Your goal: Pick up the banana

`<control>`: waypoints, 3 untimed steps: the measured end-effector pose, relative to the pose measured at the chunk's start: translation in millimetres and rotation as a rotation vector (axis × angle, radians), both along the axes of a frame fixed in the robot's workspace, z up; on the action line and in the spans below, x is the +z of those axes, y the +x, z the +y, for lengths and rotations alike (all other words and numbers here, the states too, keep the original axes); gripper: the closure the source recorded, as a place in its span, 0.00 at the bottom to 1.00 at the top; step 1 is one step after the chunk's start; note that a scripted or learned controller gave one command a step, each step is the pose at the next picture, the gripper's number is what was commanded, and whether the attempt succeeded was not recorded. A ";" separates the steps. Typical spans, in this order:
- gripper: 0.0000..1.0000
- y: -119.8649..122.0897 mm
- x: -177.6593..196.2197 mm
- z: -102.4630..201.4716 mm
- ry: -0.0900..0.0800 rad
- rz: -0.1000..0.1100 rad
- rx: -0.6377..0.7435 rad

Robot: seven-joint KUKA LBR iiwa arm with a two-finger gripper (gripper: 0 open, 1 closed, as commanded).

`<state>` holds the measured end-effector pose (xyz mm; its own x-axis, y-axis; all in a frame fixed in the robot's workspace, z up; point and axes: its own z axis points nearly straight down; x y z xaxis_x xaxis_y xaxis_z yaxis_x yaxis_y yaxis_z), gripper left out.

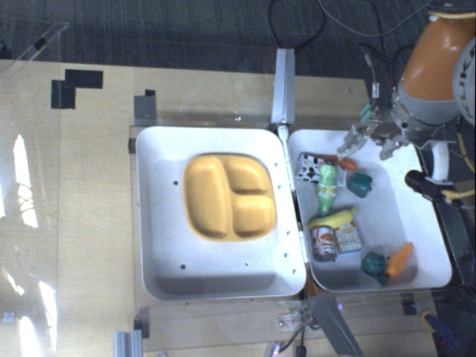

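Banana (332, 219) lying in the right bin (424, 236), gripper (370, 141) open above it.

Spread, empty fingers hang over that bin's far edge, well apart from the fruit. A green bottle (326, 187) lies just beyond the banana, a can (323, 242) beside it; a yellow divided tray (228, 196) sits in the left bin (160, 222).

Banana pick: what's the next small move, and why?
Probably bring the gripper toward the near-left of the right bin until it is over the banana. The gripper hangs open over the bin's far edge, holding nothing, and the banana lies wedged between a green bottle and a can.
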<state>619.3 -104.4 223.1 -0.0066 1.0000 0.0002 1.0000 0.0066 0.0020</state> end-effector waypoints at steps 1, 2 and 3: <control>0.00 -30.8 -25.8 19.8 -0.001 -0.001 0.141; 0.00 -80.5 -73.7 -3.5 -0.001 -0.001 0.236; 0.00 -86.5 -134.1 -3.5 -0.004 -0.010 0.452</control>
